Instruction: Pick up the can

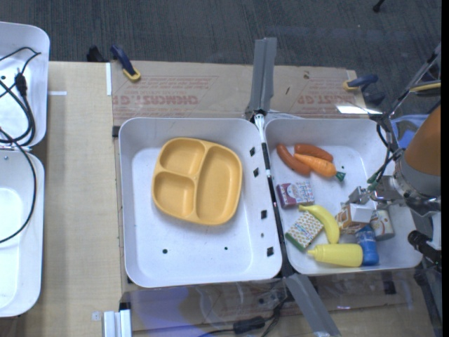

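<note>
The can (367, 248) is small and blue. It lies near the front right corner of the right bin (351, 142), touching the cap end of a yellow squeeze bottle (337, 255). My gripper (370, 198) reaches in from the right and hangs low over a cluster of small packets (353, 215), just behind the can. The arm's orange band (425, 149) is above it at the view's right edge. Nothing can be made out between the gripper's tips, and the can rests on the bin floor apart from it.
In the right bin lie two carrots (309, 159), a red and white box (295, 194), a banana (323, 220) and a green snack packet (304, 229). The left bin (140, 209) holds a yellow divided plate (197, 180). A grey divider (264, 76) stands between the bins.
</note>
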Available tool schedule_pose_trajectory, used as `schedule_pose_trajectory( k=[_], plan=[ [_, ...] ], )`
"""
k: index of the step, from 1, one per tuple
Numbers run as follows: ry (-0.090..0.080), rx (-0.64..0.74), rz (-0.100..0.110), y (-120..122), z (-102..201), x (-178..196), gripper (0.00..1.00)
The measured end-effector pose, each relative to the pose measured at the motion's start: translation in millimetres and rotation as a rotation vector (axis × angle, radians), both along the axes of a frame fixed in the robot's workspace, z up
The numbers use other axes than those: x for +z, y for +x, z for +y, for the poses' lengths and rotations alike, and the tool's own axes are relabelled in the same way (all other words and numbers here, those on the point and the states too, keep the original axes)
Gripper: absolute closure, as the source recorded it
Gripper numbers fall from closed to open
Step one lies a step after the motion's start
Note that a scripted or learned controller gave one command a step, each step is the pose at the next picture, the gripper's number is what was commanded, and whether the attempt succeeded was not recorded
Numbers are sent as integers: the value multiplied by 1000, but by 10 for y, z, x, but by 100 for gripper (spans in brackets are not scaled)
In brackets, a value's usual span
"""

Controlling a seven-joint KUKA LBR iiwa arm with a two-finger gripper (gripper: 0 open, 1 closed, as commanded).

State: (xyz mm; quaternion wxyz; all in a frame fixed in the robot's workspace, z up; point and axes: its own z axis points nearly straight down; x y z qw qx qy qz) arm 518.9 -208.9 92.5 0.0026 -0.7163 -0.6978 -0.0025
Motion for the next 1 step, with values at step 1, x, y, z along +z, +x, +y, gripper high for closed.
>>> schedule_pose_trajectory(
  k=[1],
  plan=[
    [6, -61, 0, -335, -24, -1, 0]
  ],
)
